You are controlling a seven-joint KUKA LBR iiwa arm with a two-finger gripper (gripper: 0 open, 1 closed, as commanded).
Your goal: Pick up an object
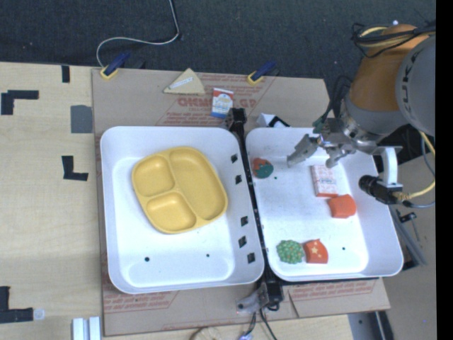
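Worktop: we see a light wooden worktop (pixel 42 211) with black tape marks on its left part, and a brown cardboard sheet (pixel 297 91) lying under both bins.
Room: behind the worktop the floor is a dark carpet (pixel 269 13), and a thin white cable (pixel 152 41) runs over it.
Cardboard edge: two blue and yellow clamps (pixel 113 66) hold the far edge; between them lie a tan triangular piece (pixel 185 82) and a small red and white box (pixel 222 103).
Left bin: the left bin (pixel 120 261) holds a yellow plate with three compartments (pixel 178 188), which sits a little toward the far side.
Right bin: in the right bin (pixel 375 257) we count five things. A small red and green item (pixel 262 168) lies near the left wall. A flat white and red packet (pixel 325 181) lies in the middle right, and an orange block (pixel 342 207) is just beside its near end. At the near side a green bumpy object (pixel 289 251) touches a red object (pixel 316 251).
Jaws: the gripper (pixel 317 153) hangs over the far part of the right bin, above the packet's far end. We see its two fingers spread apart, and nothing is between them.
Arm: the arm (pixel 386 83) enters from the right, with its orange band above the wrist.
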